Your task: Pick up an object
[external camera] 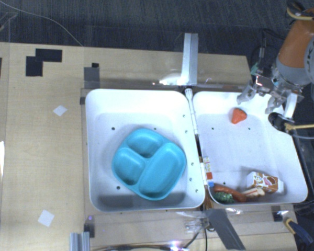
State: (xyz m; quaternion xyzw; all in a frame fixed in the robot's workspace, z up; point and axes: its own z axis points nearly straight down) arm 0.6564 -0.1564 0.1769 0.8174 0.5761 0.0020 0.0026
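Hovering at the upper right of the frame, over the far rim of the right bin (251, 150), with the gripper (261, 99) empty. Fingers (248, 95) seemingly apart, with nothing between them. Judged to be the approach step: no grasp made yet, no object lifted.

Nearest candidate: a small orange piece (238, 116), lying on the bin floor just below and left of the gripper, near but apart from it, with bare white floor all round. Other choices toward the lower edge of the frame: a white and brown packet (265, 182) by the near wall of the right bin. Beside it, in that bin's lower left corner, a green thing (223, 196) touching a reddish-brown thing (239, 195), both too small to name. In the left bin (102, 119), a blue divided tray (149, 163), wide and shallow, near the middle.

Next move, probably: shifting slightly down and left in the frame to centre over the orange piece. Then lowering with the fingers spread until straddling it, and only then closing. Small, rounded target, so likely to slip or roll under an off-centre approach. Corner items crowded together and harder to separate. Tray likely too broad to grip except at its rim.
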